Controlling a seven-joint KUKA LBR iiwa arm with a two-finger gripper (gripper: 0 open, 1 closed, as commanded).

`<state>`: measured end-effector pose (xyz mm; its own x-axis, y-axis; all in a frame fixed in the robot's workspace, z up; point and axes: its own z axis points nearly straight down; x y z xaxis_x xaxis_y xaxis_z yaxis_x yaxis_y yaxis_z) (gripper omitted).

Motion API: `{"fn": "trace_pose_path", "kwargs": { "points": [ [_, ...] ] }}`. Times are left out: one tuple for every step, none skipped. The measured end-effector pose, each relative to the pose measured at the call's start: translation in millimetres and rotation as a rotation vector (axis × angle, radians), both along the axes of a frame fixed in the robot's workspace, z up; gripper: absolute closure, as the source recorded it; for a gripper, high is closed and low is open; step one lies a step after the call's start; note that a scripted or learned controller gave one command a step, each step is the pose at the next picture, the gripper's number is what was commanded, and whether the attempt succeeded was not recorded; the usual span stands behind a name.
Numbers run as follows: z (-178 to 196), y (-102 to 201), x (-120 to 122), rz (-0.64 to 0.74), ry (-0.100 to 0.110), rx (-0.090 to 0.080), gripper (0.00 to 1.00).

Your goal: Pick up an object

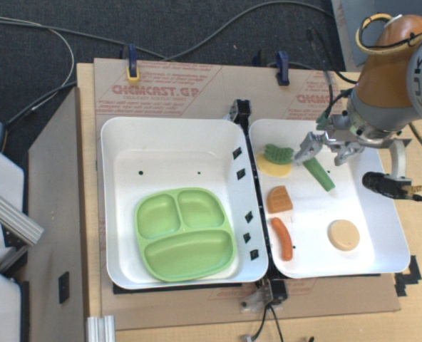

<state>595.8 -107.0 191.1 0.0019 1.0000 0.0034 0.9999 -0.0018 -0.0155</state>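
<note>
- You see the grey arm with its orange band entering at the upper right of the frame; its gripper (pixel 327 147) hangs over the right shallow white bin (pixel 382 223).
- Jaws stand apart, nothing between them; the long green plastic vegetable (pixel 318 174) lies just below them.
- Right of centre: yellow piece with leafy green top (pixel 275 159), orange-brown block (pixel 280 199), red sausage-shaped piece (pixel 284 238), round tan disc (pixel 343 234).
- Left white bin (pixel 118 191) holds a green divided plastic tray (pixel 184 233).
</note>
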Motion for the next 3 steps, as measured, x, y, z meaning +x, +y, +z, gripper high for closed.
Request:
{"fn": "trace_pose_path", "kwargs": {
  "points": [
    [7, 0, 3, 0.002, -0.014, -0.002, 0.00],
    [-56, 3, 0, 0.001, -0.007, -0.001, 0.00],
    [-108, 3, -1, 0.001, -0.010, -0.001, 0.00]
  ]
}}
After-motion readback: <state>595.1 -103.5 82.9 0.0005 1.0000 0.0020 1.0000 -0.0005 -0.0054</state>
